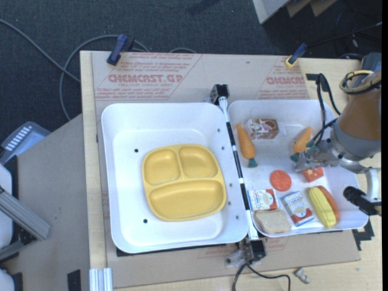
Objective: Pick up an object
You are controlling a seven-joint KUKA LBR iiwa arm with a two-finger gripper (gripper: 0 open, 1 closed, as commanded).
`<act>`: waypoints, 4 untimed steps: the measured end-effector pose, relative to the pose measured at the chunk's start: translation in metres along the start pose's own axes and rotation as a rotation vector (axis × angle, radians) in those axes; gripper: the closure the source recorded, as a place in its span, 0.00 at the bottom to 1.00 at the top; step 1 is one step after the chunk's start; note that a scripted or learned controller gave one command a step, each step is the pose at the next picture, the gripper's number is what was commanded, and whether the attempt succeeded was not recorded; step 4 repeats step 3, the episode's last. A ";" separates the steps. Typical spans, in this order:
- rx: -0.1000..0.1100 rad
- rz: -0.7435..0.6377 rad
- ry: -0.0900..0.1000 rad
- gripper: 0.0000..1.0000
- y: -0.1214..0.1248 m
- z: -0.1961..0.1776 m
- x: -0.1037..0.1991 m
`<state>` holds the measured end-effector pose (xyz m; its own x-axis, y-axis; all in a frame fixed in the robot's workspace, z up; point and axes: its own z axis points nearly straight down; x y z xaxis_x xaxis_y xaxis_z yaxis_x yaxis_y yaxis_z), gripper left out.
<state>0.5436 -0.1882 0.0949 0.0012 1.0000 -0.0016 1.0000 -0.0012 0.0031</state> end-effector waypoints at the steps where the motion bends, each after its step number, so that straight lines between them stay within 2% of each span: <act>1: 0.005 -0.002 0.003 1.00 -0.064 -0.090 0.102; 2: 0.002 -0.002 0.001 1.00 -0.030 -0.090 0.150; 3: 0.002 -0.002 0.001 1.00 -0.025 -0.136 0.178; 4: 0.002 -0.002 0.001 1.00 -0.025 -0.136 0.178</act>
